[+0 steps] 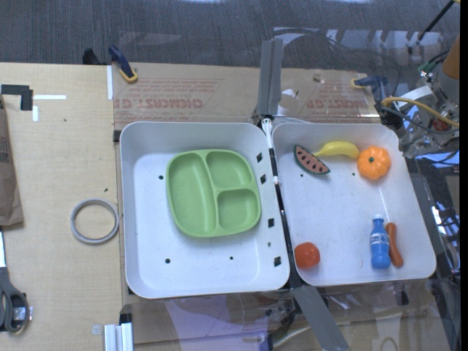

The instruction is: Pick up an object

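Observation:
The right bin [344, 218] holds several toy foods. A yellow banana [338, 149] lies at the back beside a watermelon slice [311, 160]. An orange pumpkin-like fruit [374, 162] sits just right of them. A red tomato [307, 255] rests near the front left corner. A blue bottle [379, 243] lies next to a slim red sausage [395, 244] at the front right. The arm's end with its cables, my gripper [431, 123], hangs over the bin's back right corner, above and to the right of the orange fruit.
The left bin [142, 218] carries a green divided plate [213, 191]. On the bench to the left lie a grey tape ring [95, 220] and scissors [13, 309]. A metal divider post [269, 79] stands between the bins at the back.

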Robot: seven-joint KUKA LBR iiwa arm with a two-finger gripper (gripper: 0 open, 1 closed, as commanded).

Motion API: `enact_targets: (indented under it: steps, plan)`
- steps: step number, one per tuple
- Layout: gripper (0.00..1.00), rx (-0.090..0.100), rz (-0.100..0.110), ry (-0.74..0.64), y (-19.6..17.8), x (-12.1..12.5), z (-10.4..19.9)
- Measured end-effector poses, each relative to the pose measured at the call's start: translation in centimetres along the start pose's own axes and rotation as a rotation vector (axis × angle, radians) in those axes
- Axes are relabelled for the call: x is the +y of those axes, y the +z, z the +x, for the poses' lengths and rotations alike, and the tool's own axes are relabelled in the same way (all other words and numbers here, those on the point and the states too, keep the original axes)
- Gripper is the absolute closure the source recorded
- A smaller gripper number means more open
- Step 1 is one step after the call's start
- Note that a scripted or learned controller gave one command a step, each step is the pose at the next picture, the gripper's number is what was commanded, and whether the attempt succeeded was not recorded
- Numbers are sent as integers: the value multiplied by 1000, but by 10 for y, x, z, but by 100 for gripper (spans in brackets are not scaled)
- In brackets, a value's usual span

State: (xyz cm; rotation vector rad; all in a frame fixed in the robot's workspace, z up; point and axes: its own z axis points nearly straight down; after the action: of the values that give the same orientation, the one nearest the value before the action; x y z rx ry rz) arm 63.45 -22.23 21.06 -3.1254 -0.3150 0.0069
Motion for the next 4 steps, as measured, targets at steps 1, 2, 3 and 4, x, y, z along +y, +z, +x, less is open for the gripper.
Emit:
enact_targets:
  steps: [1, 2, 3, 4]
  plan:
    - [100, -3, 0, -6, -9, -1, 1]
    - [100, -6, 1, -11, -17, -2, 1]
    - [100, 0, 1, -5, -6, -1, 3]
    - [100, -2, 1, -9, -14, -2, 3]
